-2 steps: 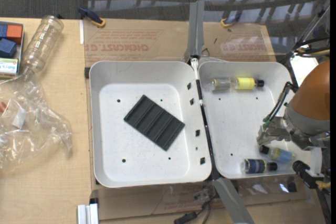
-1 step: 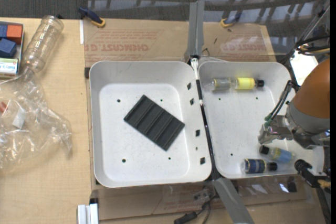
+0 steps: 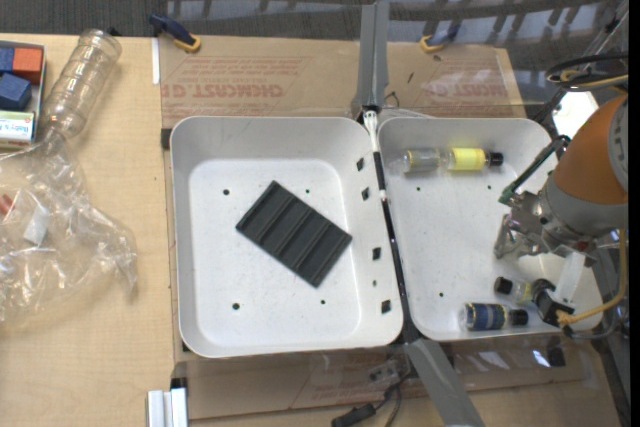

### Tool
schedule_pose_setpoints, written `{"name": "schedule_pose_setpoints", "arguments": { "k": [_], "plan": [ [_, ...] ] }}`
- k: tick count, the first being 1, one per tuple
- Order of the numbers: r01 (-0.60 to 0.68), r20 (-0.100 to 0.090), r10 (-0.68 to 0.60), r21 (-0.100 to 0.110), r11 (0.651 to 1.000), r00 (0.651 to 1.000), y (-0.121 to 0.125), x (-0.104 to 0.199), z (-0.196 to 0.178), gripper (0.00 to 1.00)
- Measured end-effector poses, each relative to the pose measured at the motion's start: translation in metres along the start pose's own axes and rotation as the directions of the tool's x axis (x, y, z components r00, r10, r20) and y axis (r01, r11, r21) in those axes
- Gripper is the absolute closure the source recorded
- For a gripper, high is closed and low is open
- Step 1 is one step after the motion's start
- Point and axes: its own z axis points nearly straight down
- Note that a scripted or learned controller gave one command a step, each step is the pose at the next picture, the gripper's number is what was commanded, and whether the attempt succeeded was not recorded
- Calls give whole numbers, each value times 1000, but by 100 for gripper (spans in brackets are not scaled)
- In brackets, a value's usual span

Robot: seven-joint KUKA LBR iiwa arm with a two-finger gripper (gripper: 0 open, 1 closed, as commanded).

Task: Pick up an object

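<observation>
Candidate objects were seen in the right bin (image 3: 440, 245): a clear bottle with a yellow cap (image 3: 450, 159) along its far wall, and a small dark bottle (image 3: 492, 316) by its near wall. A ribbed black slab (image 3: 293, 233) lay in the left bin (image 3: 200, 245), well apart from the right bin. The gripper (image 3: 520, 237) was placed low at the right bin's right side, above the dark bottle; whether the jaws were spread or pressed together could not be told, and nothing was seen between them. A miss was judged likely, since either bottle could roll and the wall could obstruct the jaws.
</observation>
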Motion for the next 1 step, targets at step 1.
{"name": "schedule_pose_setpoints", "arguments": {
  "k": [1],
  "plan": [
    [2,2,-2,4,1000,1000,-1,-1,-8,100]
  ]
}}
